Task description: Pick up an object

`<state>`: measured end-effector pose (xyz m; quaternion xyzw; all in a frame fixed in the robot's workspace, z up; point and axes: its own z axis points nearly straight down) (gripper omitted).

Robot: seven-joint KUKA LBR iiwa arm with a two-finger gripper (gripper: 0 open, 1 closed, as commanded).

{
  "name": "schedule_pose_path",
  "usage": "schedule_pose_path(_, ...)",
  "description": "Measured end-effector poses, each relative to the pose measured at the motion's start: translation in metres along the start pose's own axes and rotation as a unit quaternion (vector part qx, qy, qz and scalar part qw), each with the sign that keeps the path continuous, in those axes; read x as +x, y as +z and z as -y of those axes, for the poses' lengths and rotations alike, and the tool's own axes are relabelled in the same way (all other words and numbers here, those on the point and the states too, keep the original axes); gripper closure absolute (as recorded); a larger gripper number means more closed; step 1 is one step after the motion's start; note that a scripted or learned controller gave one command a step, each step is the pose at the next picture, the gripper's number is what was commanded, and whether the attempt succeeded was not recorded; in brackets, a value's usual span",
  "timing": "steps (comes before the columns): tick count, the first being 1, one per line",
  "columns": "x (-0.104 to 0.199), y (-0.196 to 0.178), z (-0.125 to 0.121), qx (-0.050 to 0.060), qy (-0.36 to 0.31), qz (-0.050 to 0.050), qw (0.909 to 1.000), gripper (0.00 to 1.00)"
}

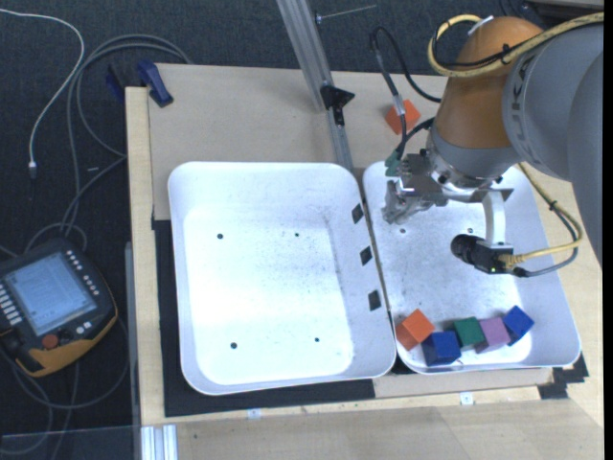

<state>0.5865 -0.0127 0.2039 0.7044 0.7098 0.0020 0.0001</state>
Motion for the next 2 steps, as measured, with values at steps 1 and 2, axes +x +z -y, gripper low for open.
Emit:
schedule_pose_path(1,0.055,-0.052,-0.048,-0.004,0.000,0.000,1.0000,1.00)
schedule_pose_path(2,0.100,-0.009,-0.064,0.003,0.001,0.000,1.0000,1.00)
